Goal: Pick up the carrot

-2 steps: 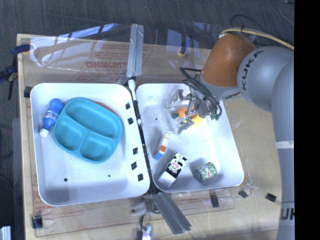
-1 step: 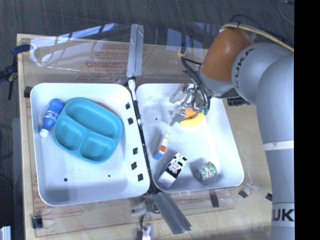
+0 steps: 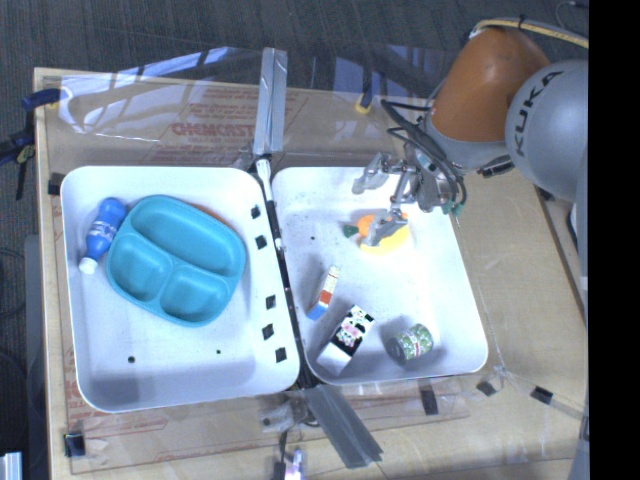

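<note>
Wooden bench (image 3: 520, 298) under two white bins side by side. Left bin (image 3: 150, 368): blue divided tray (image 3: 178, 258), blue bottle (image 3: 100, 230) touching its left edge. Right bin (image 3: 455, 298): carrot (image 3: 376, 227) near far edge, lying against yellow piece (image 3: 392, 238). Gripper (image 3: 398, 205) directly over carrot, fingers close around its top; cannot tell whether gripped. Near front edge: small tube (image 3: 324, 293), black-and-white box (image 3: 347, 336), green can (image 3: 410, 342).

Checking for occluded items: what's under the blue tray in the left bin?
An orange-red edge peeks out behind the blue tray at its upper right rim; what it belongs to is covered. A blue bottle lies beside the tray's left end, not under it.
</note>
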`<state>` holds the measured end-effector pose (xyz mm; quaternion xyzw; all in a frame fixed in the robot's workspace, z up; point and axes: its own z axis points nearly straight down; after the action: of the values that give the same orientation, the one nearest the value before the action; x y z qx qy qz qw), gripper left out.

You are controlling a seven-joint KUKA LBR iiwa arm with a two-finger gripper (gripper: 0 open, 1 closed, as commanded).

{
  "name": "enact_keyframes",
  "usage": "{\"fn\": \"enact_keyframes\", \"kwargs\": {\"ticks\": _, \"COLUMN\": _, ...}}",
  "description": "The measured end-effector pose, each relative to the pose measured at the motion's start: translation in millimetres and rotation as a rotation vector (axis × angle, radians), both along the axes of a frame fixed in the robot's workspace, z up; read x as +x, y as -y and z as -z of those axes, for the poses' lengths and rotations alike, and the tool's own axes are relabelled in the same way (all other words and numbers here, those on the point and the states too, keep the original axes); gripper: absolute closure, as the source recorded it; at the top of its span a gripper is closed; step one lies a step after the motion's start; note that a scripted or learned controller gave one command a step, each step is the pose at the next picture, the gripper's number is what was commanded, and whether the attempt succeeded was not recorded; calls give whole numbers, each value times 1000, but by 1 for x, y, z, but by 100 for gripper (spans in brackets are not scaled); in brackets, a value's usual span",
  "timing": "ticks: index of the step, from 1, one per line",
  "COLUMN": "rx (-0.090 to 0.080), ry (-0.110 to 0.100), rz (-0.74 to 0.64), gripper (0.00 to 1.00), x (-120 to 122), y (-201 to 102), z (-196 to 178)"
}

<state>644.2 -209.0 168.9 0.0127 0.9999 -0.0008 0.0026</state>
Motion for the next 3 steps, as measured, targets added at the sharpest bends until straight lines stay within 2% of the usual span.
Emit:
{"fn": "enact_keyframes", "kwargs": {"ticks": 1, "rx": 1, "ry": -1, "rz": 164, "gripper": 0, "x": 8, "y": 1, "z": 74}}
{"fn": "enact_keyframes", "kwargs": {"ticks": 2, "rx": 0, "ry": 3, "rz": 162, "gripper": 100, "x": 9, "y": 1, "z": 62}}
{"fn": "enact_keyframes", "kwargs": {"ticks": 3, "rx": 0, "ry": 3, "rz": 162, "gripper": 0, "x": 9, "y": 1, "z": 62}}
